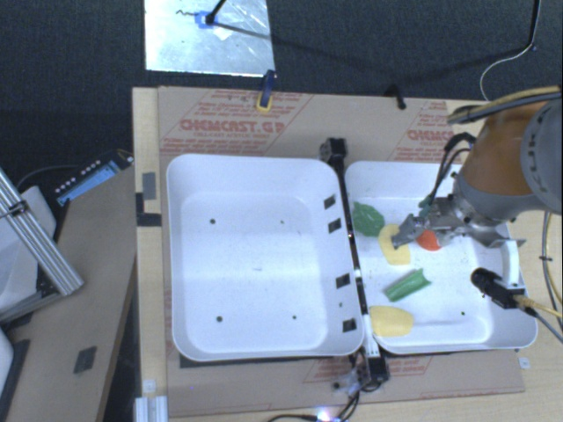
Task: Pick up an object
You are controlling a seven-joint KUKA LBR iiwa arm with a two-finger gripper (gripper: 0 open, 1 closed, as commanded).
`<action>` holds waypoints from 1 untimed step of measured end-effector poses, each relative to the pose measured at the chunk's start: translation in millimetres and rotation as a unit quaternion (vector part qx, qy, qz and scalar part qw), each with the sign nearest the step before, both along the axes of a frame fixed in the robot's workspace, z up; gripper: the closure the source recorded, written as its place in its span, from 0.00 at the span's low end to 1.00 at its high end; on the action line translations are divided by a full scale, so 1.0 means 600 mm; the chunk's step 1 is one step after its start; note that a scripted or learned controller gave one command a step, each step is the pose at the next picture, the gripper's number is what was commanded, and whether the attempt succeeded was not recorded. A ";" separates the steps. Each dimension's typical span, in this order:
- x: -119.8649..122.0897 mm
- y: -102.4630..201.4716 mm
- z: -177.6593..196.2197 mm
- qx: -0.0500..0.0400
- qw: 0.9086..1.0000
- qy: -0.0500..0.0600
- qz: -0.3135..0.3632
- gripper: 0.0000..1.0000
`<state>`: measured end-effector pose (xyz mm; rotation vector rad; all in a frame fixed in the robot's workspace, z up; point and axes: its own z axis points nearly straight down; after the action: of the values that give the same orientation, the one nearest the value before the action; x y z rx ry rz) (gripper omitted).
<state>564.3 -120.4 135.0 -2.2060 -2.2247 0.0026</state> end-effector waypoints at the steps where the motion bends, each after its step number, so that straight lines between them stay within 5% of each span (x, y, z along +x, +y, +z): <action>1: 0.006 -0.009 0.025 -0.003 1.000 -0.006 -0.002 1.00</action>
<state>568.0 -125.6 149.8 -2.2183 -2.2290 -0.0033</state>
